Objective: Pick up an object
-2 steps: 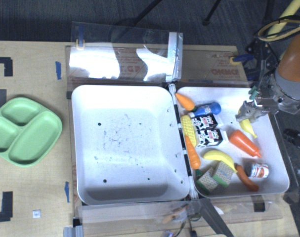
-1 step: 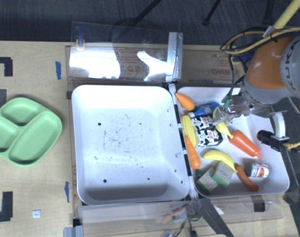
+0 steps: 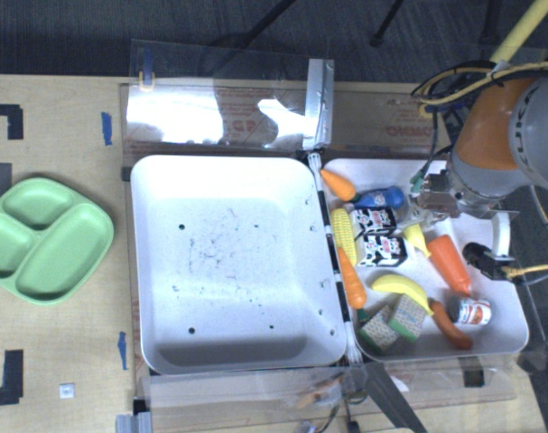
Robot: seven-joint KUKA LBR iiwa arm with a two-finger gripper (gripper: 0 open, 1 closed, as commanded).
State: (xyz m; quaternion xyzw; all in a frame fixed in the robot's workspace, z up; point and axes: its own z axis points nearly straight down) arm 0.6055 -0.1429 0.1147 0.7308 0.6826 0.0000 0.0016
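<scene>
Grey gripper (image 3: 427, 197) hovers, ready to reach; open or closed, I cannot tell. Next, it should go down onto the long orange toy carrot (image 3: 451, 264) near it.

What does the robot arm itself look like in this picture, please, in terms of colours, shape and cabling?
The arm is rounded and grey, with a broad orange band above the wrist. Yellow and black cables loop beside it. The gripper end is a small grey metal block.

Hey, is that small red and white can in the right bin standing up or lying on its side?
Lying on its side. The small red and white can shows its length across the right white bin floor.
</scene>
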